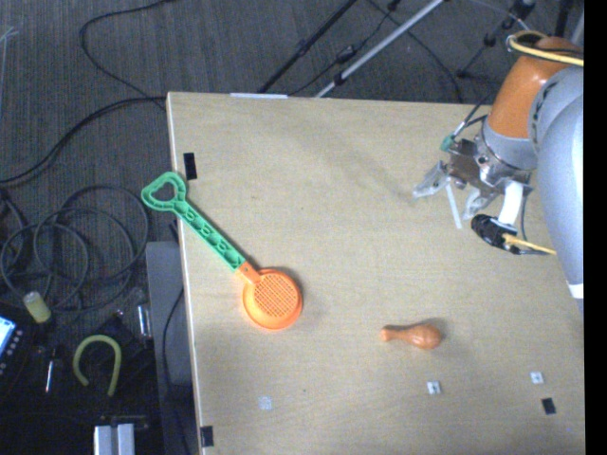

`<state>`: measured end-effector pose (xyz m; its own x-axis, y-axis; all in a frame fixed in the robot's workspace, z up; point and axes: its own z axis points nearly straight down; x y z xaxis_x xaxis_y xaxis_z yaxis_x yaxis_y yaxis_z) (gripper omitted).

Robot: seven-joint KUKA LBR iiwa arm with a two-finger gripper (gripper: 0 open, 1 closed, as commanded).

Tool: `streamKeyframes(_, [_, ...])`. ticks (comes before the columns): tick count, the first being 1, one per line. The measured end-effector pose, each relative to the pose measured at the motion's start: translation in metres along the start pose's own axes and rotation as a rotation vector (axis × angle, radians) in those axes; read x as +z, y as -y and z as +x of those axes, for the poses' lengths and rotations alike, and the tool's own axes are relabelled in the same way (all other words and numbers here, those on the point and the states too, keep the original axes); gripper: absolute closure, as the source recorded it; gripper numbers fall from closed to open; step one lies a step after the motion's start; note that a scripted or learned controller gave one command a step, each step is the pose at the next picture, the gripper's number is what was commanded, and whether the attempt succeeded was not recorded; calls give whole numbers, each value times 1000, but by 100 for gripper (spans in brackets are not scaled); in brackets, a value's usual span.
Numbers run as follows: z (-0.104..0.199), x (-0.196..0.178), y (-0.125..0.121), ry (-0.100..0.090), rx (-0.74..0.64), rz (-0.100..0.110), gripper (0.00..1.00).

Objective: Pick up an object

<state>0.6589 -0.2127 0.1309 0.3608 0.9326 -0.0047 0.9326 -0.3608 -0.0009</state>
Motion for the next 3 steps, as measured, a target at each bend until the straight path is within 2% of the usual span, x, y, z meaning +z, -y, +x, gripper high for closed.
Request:
streamKeyframes(1, [20, 47, -2, -2, -320, 0, 0])
streamKeyframes(2, [72, 47, 18, -4, -556, -1, 0])
streamKeyframes(3, [-7, 19, -13, -2, -538, -4, 0])
